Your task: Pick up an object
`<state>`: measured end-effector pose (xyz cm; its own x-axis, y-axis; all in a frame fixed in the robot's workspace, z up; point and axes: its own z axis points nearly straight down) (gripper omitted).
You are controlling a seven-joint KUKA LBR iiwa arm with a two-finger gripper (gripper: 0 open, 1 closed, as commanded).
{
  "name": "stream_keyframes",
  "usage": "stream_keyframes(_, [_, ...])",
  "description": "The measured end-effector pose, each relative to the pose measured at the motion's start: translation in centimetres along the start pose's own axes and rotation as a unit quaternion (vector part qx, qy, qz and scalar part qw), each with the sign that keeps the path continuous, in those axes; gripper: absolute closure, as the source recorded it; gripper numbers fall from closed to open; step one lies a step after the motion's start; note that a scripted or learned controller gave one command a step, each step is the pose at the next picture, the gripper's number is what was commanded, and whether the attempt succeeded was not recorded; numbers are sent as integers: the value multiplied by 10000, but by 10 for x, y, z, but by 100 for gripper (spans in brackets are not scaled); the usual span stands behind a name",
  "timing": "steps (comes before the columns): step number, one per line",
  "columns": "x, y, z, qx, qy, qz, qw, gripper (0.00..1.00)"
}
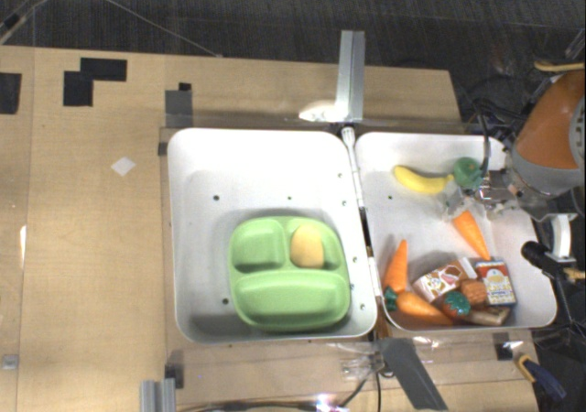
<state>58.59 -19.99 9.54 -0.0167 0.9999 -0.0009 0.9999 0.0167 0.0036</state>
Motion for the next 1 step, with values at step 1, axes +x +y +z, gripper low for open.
stream_keyframes(1, [-6, 17, -135, -4, -4, -1099, 9939, 0])
